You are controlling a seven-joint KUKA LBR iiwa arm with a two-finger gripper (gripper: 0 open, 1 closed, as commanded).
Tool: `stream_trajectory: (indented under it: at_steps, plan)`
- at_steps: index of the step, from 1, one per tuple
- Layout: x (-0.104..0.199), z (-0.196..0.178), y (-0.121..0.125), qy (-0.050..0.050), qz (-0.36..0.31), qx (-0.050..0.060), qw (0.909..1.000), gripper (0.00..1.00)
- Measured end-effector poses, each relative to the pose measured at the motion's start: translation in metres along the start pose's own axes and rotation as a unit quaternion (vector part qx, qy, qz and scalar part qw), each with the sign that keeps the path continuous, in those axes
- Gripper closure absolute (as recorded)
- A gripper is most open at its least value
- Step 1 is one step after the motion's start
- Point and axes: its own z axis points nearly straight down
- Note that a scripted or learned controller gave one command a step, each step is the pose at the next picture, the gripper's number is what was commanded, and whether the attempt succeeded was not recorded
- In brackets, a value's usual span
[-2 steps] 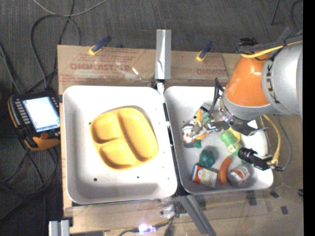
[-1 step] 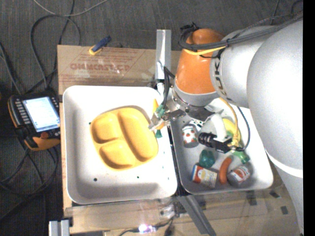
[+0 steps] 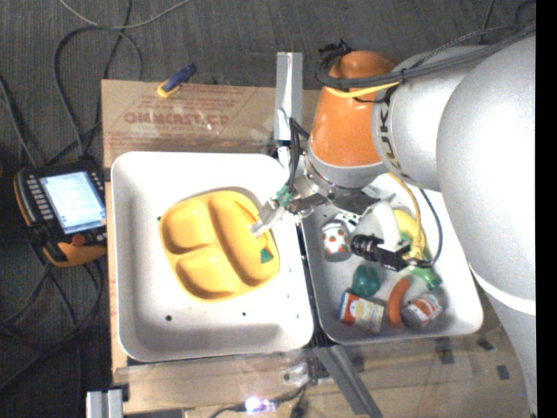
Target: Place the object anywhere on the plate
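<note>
One yellow plate (image 3: 213, 242) sits mid-left bin (image 3: 130, 259). One small green object (image 3: 267, 254) lies on the plate's right edge, just below the gripper (image 3: 265, 219); its jaws' state I cannot tell. Right bin (image 3: 470, 307): several toys.

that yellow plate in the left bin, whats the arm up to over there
The grey KUKA arm reaches in from the right, with its gripper over the right edge of the yellow sectioned plate in the left bin. A small green object lies on the plate just below the gripper, apart from the fingertips, so it looks already placed. The right bin has more items in it, among them a can, a carrot-like piece and a small carton.
</note>
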Motion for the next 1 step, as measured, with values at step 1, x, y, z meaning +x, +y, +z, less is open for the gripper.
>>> stream_trajectory:
  at_steps: [1]
  plan:
    - [-0.0190, -0.0003, 0.0081, -0.001, -0.004, 0.000, 1.0000, 0.00]
